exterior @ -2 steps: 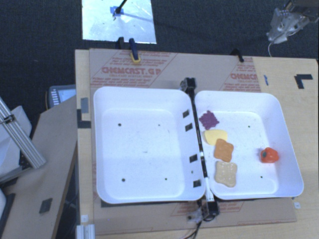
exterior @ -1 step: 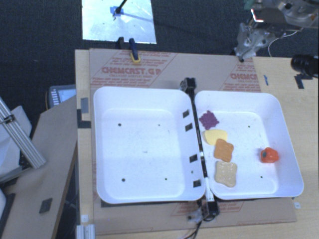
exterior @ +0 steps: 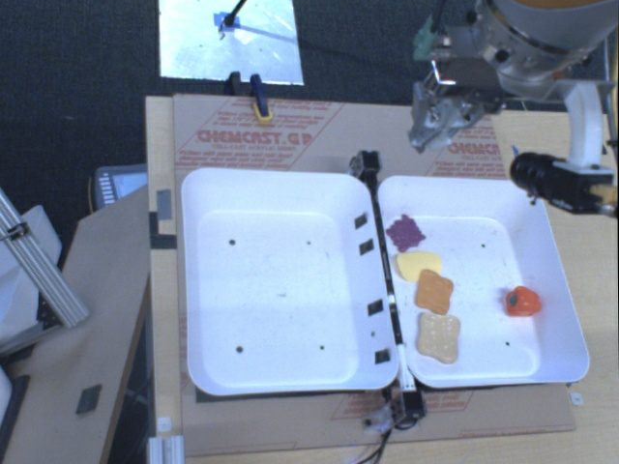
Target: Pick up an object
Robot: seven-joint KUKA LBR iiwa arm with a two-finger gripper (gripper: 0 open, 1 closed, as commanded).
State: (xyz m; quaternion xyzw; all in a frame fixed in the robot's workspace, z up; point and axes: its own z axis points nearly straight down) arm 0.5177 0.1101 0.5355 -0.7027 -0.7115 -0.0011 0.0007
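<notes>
purple piece, yellow piece, perhaps toys

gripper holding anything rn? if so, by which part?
Nothing held. The gripper hangs above the right bin's far edge; all five objects lie in that bin.

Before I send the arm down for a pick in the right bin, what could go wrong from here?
1. The purple piece, yellow piece, orange cracker and pale cracker lie in a tight column, some touching, so a grasp may catch two or nudge neighbours.
2. They sit close to the divider; the tool may strike it.
3. The red-orange piece looks rounded and might roll away.
</notes>
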